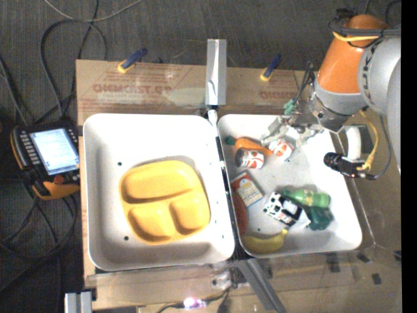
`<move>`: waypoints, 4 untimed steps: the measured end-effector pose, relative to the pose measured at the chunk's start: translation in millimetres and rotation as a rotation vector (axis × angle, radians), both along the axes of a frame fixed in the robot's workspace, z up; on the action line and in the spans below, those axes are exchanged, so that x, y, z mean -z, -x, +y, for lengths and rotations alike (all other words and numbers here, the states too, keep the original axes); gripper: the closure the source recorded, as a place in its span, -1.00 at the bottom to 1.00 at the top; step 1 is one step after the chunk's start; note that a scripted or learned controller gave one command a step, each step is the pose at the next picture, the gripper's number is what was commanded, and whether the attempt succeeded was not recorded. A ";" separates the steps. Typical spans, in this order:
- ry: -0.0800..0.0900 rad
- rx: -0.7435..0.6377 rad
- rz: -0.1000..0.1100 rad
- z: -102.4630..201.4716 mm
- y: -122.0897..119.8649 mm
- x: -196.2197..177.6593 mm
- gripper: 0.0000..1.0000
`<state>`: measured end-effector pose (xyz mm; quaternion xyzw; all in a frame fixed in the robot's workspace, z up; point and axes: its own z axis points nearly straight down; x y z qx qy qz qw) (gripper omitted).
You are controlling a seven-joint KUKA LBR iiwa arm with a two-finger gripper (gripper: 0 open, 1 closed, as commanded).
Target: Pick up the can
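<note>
— Nearest us, along the front wall of the right-hand shallow white bin (352, 235), we see a yellow banana (266, 242), then a green plastic bottle (309, 199) and a small black-and-white printed box (281, 207). And the left white bin (98, 194)?

— It holds a yellow three-section plastic tray (166, 199). Farther back on the right, the small red-and-white can (250, 159) lies on its side beside an orange carrot-shaped toy (251, 145) — the two-finger gripper (284, 133) hangs just past it, over another red-and-white can (281, 148); we cannot tell how wide its fingers stand.
</note>
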<state>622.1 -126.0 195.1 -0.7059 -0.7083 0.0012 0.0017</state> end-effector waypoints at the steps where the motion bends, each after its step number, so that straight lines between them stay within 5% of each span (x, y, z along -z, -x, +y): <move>1: 0.002 -0.064 -0.002 -30.1 -14.6 85.3 -1.00; 2: 0.004 0.147 -0.019 -12.7 26.2 105.1 -1.00; 3: 0.007 0.135 -0.017 26.4 43.5 105.1 -1.00; 4: 0.001 0.322 -0.021 29.8 65.7 104.7 -1.00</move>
